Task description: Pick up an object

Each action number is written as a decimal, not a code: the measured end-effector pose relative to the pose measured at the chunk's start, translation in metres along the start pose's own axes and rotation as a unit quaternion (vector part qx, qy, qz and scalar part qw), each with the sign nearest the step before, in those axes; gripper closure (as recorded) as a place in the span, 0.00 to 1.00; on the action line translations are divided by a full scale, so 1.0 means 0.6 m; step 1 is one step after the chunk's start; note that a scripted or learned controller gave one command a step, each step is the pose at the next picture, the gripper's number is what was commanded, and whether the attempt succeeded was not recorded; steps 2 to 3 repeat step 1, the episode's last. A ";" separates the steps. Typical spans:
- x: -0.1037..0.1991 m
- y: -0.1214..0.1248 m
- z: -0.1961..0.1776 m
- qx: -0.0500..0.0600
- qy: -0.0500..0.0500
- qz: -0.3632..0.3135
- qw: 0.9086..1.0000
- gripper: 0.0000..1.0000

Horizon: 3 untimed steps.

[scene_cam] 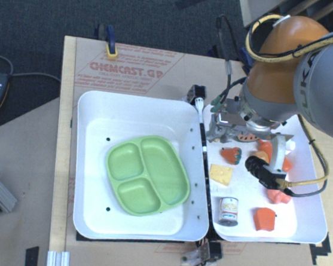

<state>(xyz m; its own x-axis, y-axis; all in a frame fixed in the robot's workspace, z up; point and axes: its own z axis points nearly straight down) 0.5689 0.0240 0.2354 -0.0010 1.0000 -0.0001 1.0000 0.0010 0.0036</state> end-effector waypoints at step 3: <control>0.001 -0.007 0.006 0.003 0.000 0.001 1.000 1.00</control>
